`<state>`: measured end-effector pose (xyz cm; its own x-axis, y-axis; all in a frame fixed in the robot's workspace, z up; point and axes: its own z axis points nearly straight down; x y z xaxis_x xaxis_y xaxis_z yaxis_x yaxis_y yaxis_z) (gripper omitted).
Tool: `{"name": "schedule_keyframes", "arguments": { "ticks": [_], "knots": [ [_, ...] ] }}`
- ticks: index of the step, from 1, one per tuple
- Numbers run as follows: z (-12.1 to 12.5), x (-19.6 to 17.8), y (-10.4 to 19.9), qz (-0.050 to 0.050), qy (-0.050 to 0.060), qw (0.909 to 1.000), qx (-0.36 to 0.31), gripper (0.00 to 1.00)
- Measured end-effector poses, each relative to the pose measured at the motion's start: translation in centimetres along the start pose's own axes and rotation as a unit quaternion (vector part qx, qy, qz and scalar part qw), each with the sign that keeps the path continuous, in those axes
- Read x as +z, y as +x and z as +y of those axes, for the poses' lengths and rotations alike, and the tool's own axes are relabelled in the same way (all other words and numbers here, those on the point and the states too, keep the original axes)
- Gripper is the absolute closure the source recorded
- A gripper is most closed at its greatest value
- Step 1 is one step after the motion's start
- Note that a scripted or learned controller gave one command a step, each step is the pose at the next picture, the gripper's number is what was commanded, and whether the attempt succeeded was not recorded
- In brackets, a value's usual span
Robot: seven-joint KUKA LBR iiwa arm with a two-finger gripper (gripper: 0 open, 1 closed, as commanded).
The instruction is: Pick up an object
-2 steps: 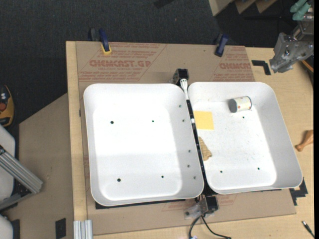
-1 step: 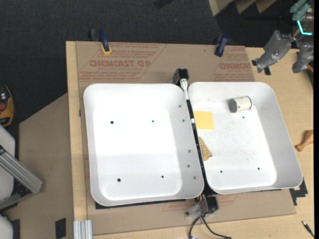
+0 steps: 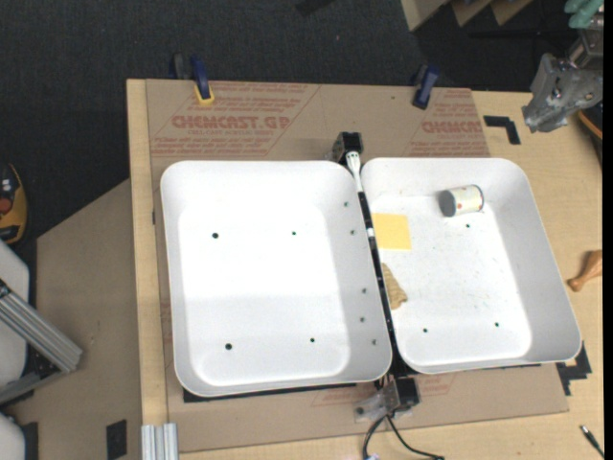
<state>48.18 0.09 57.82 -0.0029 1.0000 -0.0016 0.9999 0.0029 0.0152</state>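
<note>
Three things lie in the right bin (image 3: 536, 286). A small white cylinder with a grey cap (image 3: 460, 201) rests on its side near the back. A flat yellow square (image 3: 392, 231) sits by the bin's left wall. A tan scrap (image 3: 394, 289) lies just in front of it, against the same wall. My gripper (image 3: 554, 94) hangs at the upper right, beyond the right bin's back right corner, well apart from all three things. Nothing shows between its fingers.
The left bin (image 3: 192, 257) stands beside the right one on a brown board. Blue clamps (image 3: 201, 77) (image 3: 424, 86) hold the board's back edge. A small orange-brown piece (image 3: 584, 274) lies on the bench right of the bins. Cables (image 3: 393, 420) run at the front.
</note>
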Motion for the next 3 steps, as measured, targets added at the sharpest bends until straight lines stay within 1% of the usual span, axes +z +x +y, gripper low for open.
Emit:
{"name": "schedule_keyframes", "arguments": {
  "ticks": [1,2,3],
  "knots": [
    [0.0,0.1,0.0,0.000,0.001,1.0000,0.000,0.00],
    [0.1,-1.1,0.0,0.000,-0.002,1.0000,0.000,1.00],
    [0.1,-1.0,0.0,0.000,-0.001,1.0000,0.000,0.00]
  ]
}}
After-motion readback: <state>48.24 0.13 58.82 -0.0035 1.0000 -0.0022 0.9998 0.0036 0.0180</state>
